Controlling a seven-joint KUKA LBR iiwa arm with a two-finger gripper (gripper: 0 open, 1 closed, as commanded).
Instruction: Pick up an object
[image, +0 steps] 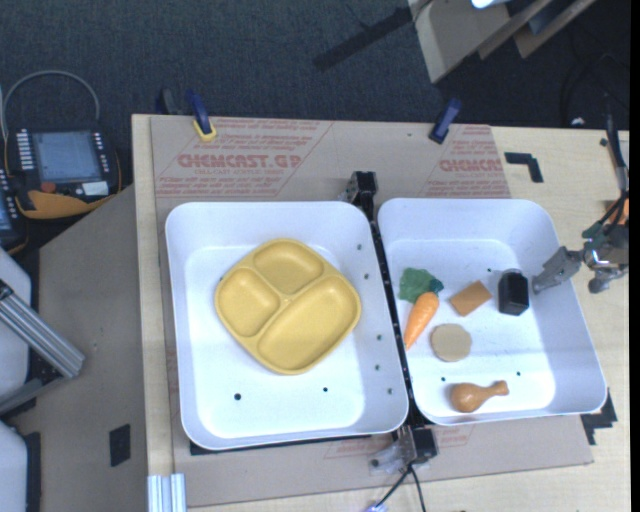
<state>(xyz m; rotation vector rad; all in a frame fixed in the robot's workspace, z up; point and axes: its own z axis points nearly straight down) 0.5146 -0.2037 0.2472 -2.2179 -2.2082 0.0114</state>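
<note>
Camera view: worktop (150, 300) carries a cardboard sheet (330, 160) printed "CHEMCAST GP" in red, twice, second print partly cut off by the right bin.

Left bin (190, 400): yellow divided plate (288, 304), three compartments.

Right bin (570, 350): carrot (420, 318) with green top (418, 284) near the left wall, orange block (470, 298), black block (513, 293), tan round disc (451, 343), drumstick (476, 395) near the front edge.

End effector (575, 265) sits at the right bin's right rim, just beside the black block, nothing between its fingers. Released or clenched: cannot tell.

Pendant with screen (62, 165) off the worktop, far left; text unreadable.
</note>
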